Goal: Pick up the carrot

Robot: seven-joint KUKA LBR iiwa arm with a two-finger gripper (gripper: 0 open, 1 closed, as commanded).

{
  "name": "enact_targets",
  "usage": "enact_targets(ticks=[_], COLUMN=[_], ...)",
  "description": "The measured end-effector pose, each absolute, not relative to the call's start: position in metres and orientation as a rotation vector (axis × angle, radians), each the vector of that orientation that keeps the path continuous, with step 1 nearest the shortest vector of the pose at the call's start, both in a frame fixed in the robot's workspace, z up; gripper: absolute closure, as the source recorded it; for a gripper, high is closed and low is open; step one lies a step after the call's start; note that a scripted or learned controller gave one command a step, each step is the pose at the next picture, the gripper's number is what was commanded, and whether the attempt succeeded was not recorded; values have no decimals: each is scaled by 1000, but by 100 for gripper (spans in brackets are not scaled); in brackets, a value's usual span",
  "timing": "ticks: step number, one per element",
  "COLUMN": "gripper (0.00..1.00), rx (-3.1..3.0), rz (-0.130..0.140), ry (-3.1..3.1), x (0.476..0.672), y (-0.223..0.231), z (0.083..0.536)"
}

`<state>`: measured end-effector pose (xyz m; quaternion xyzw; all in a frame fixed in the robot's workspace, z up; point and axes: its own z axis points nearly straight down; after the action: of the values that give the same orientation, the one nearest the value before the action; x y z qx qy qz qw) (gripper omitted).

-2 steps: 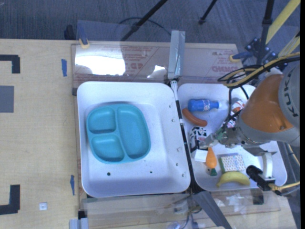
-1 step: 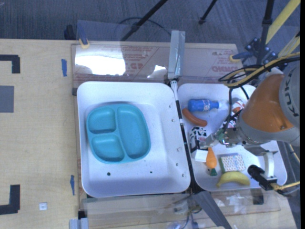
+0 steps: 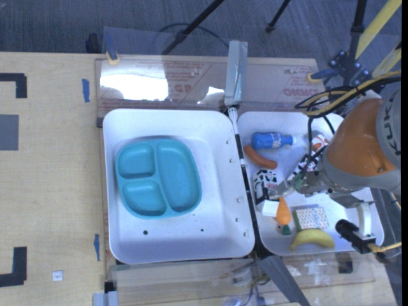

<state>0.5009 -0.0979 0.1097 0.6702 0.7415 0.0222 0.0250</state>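
Camera view shows your gripper [image 3: 299, 182] near the carrot [image 3: 283, 214], approaching; its state can't be told. Next, lower onto it.

The carrot [image 3: 283, 213] is hemmed in: banana [image 3: 312, 238] just below, a patterned pad [image 3: 310, 218] on its right, a black-and-white toy [image 3: 265, 183] above-left. The arm [image 3: 357, 148] overhangs the right bin [image 3: 299, 250], while the left bin [image 3: 172, 244] lies open around its blue plate [image 3: 159, 177]

We read this as a robotics lab: plywood tabletop [image 3: 51, 171] marked with black tape squares [image 3: 14, 85], two white bins [image 3: 127, 126], tripod legs [image 3: 287, 5] on grey carpet [image 3: 127, 5], loose cables [image 3: 344, 97], toy food for test objects.
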Motion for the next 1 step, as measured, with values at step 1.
enact_targets(ticks=[1], gripper=[0], rx=[2042], rz=[64], ry=[2317], x=[501], y=[-99], z=[110])
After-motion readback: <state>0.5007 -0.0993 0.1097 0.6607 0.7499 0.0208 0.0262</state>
